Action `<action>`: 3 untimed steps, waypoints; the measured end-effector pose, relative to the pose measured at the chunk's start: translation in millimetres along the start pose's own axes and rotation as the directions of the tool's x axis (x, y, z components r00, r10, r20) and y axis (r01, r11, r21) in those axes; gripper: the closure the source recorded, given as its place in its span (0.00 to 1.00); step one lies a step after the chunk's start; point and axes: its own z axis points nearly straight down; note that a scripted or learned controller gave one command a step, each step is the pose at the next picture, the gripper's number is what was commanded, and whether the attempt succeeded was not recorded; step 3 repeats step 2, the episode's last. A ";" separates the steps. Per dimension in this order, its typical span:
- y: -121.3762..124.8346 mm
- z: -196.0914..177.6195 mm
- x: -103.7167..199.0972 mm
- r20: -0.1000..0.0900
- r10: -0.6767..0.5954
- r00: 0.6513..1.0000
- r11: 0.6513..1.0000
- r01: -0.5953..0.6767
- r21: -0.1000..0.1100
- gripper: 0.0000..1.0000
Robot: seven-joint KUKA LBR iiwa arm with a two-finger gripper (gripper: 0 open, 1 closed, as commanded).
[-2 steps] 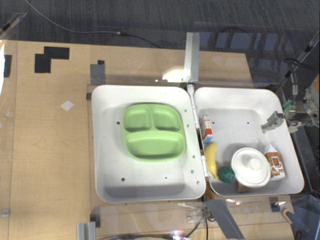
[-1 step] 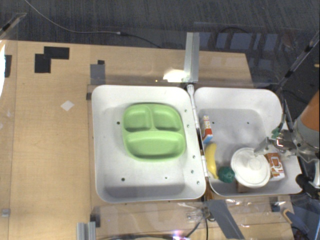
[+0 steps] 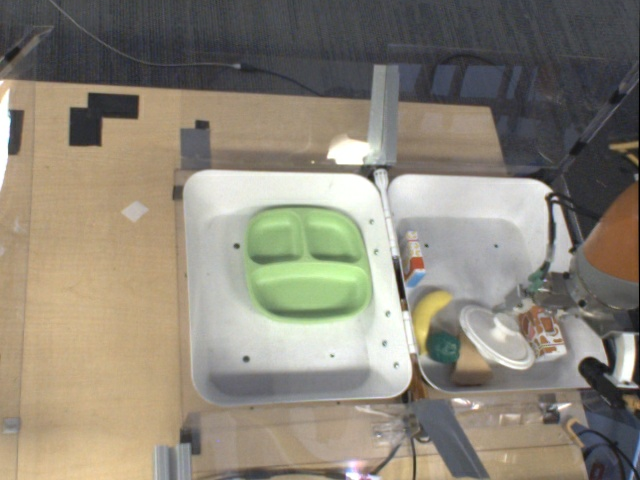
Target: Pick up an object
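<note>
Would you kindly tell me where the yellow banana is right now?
The banana lies in the right bin, by its left wall, just above a green object and left of the white lid.

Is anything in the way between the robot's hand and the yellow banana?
Yes. The gripper sits at the right side of the right bin, and the banana lies at the left. Between them lies a clear plastic lid, and beside it a small brown-and-white packet close to the gripper.

We see a green divided tray (image 3: 304, 263) lying in the left bin (image 3: 215, 288). In the right bin (image 3: 470, 208) a banana (image 3: 430, 311), a clear lid (image 3: 494, 336) and a small carton (image 3: 412, 255) cluster near the arm (image 3: 610, 258).
</note>
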 end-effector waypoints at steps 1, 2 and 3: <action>3.1 -12.1 -0.1 0.002 -0.001 1.000 1.000 0.001 -0.008 1.00; 2.9 -137.0 98.0 -0.004 0.110 0.994 0.994 -0.110 0.020 1.00; 2.9 -137.0 98.0 -0.004 0.110 0.994 0.994 -0.110 0.020 1.00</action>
